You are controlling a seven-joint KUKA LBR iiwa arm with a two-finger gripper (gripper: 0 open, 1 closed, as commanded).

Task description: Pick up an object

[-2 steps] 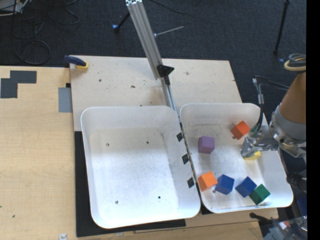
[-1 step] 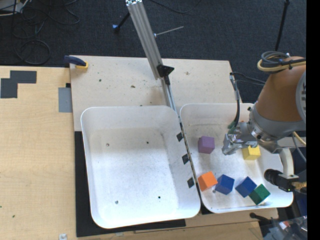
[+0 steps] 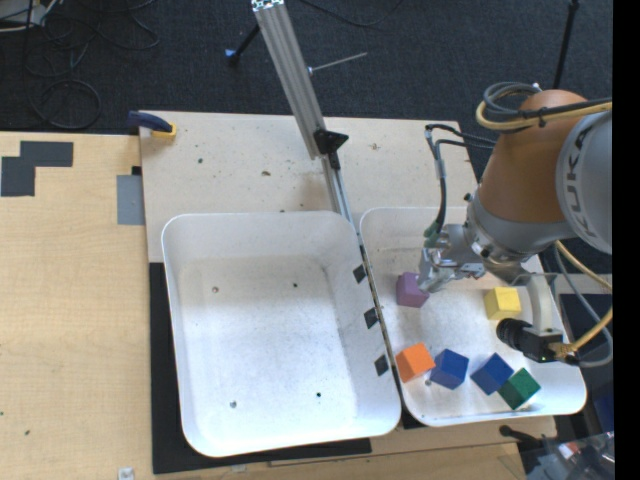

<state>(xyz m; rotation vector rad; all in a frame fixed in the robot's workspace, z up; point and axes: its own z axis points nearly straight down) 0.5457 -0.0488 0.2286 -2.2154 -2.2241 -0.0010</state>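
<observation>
The right white bin (image 3: 470,420) holds several small blocks. A purple block (image 3: 409,290) lies near the bin's left wall, and my gripper (image 3: 432,274) hangs right at its upper right edge, touching or almost touching it. A yellow block (image 3: 503,302) sits to the right, partly under the arm. Along the front of the bin lie an orange block (image 3: 414,361), two blue blocks (image 3: 451,368) (image 3: 491,374) and a green block (image 3: 520,388).
The left white bin (image 3: 190,268) sits beside the right one, with black clips along the shared wall. A slanted aluminium bar (image 3: 295,78) rises from behind the bins. Cables hang from the arm's wrist (image 3: 530,178).
</observation>
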